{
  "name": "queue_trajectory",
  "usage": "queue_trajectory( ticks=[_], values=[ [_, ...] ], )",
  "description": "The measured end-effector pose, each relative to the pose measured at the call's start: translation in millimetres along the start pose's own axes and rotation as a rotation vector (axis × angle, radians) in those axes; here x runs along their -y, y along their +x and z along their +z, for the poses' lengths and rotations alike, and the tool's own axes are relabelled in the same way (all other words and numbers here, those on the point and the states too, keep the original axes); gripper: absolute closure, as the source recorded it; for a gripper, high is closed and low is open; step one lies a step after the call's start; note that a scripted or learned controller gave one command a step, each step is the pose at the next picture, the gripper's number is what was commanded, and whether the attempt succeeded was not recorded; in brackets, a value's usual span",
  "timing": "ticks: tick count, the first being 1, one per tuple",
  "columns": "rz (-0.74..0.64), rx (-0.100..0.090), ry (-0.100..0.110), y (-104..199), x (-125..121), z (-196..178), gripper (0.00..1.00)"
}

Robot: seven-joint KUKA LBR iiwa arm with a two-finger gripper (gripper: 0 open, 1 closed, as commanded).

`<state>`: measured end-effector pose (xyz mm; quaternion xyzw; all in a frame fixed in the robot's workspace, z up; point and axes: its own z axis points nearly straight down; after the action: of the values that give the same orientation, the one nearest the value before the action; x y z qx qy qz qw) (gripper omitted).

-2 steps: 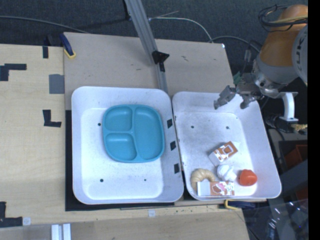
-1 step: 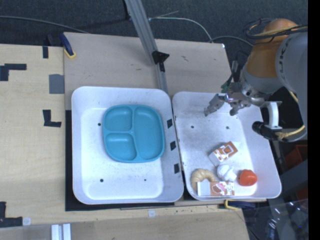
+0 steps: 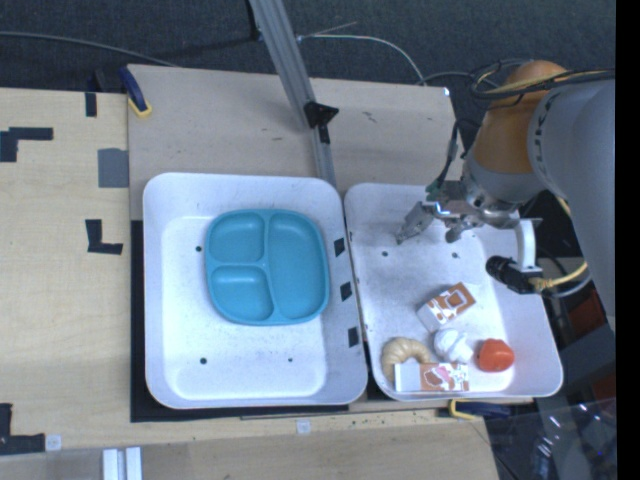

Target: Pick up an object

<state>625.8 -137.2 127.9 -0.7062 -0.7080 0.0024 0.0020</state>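
My gripper hangs over the upper part of the right bin, its two fingers spread apart and nothing between them. Below it, near the bin's front, lie a small white and orange box, a red tomato-like ball, a tan croissant, a small white object and a flat white and orange packet. All of these lie well clear of the fingers.
The left bin holds a blue divided plate. A slanted metal pole rises behind the bins. The grey arm with its orange band comes in from the right above the right bin's far corner.
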Motion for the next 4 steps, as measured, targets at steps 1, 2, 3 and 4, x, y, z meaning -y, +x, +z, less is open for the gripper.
queue_trajectory(
  ticks=[1,2,3,4],
  values=[
    [-0.002,0.0,-0.004,0.5,-1.2,-13.1,1.0],
    [0.001,0.001,-0.01,-7.5,1.0,-61.0,1.0],
    [0.001,0.001,-0.011,-7.2,0.0,-114.5,1.0],
    [-0.004,-0.002,-0.006,49.3,-3.2,-111.6,1.0]
  ],
)
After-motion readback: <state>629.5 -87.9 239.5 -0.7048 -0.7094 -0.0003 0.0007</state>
